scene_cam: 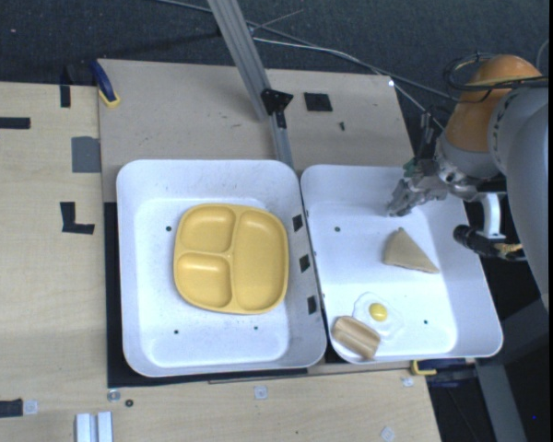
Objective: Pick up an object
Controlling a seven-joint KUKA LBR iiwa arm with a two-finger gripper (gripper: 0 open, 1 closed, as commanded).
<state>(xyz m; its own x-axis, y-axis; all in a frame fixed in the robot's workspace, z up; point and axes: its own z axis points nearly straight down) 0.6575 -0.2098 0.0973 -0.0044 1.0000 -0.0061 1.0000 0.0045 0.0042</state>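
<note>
Presently, the gripper (398, 208) hovered over the right bin (346, 191); whether it stood apart or together could not be told. The tan wedge (408, 250) lay just below the jaws, nearest them, its long axis running down-right.

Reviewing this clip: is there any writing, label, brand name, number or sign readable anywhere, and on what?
None can be read.
The yellow plate, the two white bins and the toy food, a tan wedge, a fried egg and a bread roll, carry no visible text.
The black tape marks on the bench are plain shapes, not letters.
</note>
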